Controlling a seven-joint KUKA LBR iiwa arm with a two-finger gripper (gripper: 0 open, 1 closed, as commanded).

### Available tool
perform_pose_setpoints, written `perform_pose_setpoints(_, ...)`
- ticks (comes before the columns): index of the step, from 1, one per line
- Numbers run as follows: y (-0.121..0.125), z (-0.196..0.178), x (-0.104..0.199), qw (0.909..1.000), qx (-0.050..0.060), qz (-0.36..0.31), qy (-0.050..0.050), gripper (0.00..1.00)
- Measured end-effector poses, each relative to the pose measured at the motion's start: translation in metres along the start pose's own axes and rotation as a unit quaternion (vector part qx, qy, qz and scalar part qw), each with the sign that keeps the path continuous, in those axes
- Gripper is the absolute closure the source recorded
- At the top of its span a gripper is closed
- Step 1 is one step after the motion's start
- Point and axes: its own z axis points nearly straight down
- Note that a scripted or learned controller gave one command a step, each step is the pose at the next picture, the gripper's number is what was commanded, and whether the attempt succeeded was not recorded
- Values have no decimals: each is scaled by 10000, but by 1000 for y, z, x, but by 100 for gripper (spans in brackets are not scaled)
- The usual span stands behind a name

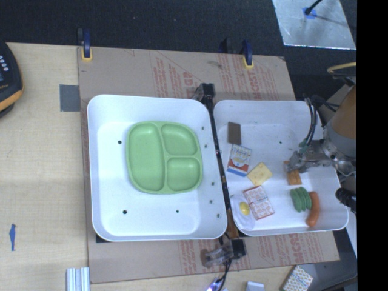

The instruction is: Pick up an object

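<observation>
The right bin (267, 111) holds the loose objects. A brown rectangular block (234, 132) lies at its back left, and a white packet with red and blue print (239, 160) sits below it. A yellow wedge (260, 174) lies mid-bin. At the front left lie a red-and-white packet (259, 202) and a small yellow piece (244, 209). A small tan cracker (294, 177), a green vegetable (299, 199) and an orange sausage-shaped piece (313, 209) lie to the right. My gripper (300, 160) hangs low at the bin's right side, just above and behind the cracker.
The left bin (103, 162) carries a green divided plate (163, 157). Both bins rest on a cardboard sheet (151, 71) clamped at the back. The arm and its cables (312, 126) cross the right bin's right wall. A dark device (7, 74) sits at the far left.
</observation>
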Motion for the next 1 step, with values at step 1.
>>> perform_pose_setpoints(1,14,-98,78,10000,-55,-28,14,100)
